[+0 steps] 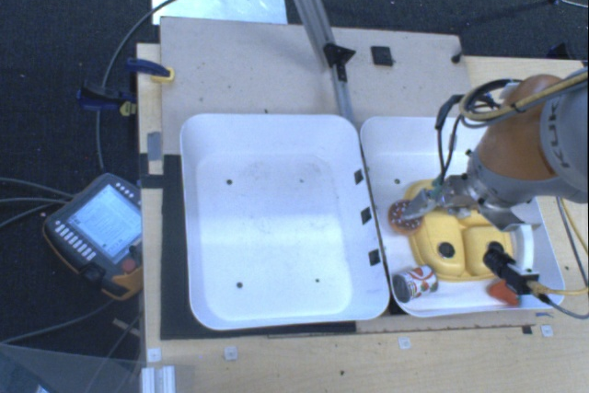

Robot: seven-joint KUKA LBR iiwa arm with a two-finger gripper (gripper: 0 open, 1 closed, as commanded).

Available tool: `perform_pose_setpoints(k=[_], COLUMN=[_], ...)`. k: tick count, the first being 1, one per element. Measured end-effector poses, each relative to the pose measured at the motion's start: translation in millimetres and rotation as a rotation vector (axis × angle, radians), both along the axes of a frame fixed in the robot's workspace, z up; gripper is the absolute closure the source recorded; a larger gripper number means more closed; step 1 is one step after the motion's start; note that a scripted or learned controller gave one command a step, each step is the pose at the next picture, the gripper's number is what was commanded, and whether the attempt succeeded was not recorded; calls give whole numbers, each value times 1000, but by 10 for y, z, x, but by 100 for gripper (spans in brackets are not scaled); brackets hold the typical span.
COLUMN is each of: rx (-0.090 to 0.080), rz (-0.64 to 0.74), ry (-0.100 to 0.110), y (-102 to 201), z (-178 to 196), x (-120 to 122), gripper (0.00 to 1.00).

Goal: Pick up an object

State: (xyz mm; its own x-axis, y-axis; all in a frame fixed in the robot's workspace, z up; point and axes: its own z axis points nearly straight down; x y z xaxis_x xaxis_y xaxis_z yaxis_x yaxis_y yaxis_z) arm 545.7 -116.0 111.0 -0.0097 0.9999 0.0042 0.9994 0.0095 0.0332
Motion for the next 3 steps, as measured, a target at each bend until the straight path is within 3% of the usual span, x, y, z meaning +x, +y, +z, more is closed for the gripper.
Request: perform_pose_setpoints(k=[1,2,3], rx=[-6,-5,-3], rz=[-4,-4,0], ry=[28,27,33], y=[33,33,593], z=[631,1070,986], x=[42,56,25], gripper=[100,100,100])
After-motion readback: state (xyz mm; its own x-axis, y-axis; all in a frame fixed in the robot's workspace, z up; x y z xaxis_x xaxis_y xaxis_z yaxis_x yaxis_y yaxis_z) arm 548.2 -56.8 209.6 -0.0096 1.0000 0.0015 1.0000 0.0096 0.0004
